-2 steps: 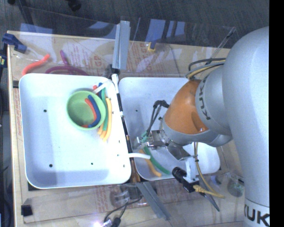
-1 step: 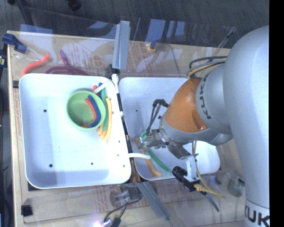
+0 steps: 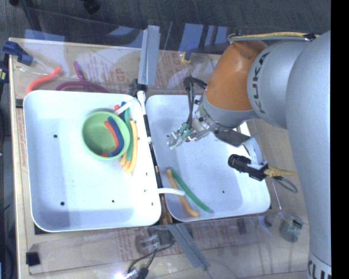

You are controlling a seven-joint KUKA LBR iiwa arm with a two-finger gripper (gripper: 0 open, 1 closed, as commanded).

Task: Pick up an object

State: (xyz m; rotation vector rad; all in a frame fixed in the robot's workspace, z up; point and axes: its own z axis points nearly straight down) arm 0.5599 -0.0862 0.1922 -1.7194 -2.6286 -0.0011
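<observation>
My gripper [image 3: 177, 137] hangs over the upper left part of the right bin [image 3: 253, 199], its metal fingers pointing left; nothing shows between them. Below it, near the bin's front left, lie a green stick [image 3: 190, 193], an orange stick [image 3: 182, 199] and a white piece [image 3: 170, 192], bunched together. In the left bin [image 3: 64, 196] a green bowl [image 3: 102, 133] holds red and blue curved pieces, with yellow and orange sticks [image 3: 131, 153] along its right side.
A black cylindrical part [image 3: 244, 164] with a cable juts over the right bin's right side. Red and purple cords [image 3: 75, 86] lie on the bench behind the left bin. The arm's orange band [image 3: 235, 77] and grey body cover the right.
</observation>
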